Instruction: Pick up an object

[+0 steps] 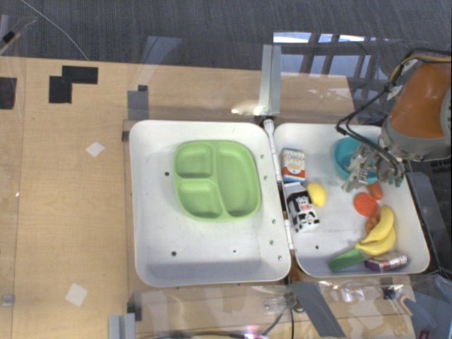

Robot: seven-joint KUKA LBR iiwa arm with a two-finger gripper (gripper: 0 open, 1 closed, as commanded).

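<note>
While the gripper [373, 173] hangs low over the back right of the right bin [417, 256], its fingers spread partway with nothing between them, the step in hand looks like the approach. The likeliest target is the small orange piece [375, 189], rounded and part-hidden just beneath the fingertips, between the teal bowl [344, 155] and the orange ball [365, 203]. Next it must descend squarely over that piece and close without nudging its neighbours.

A yellow banana [379, 233] lies curved in the right bin [332, 249].
</note>
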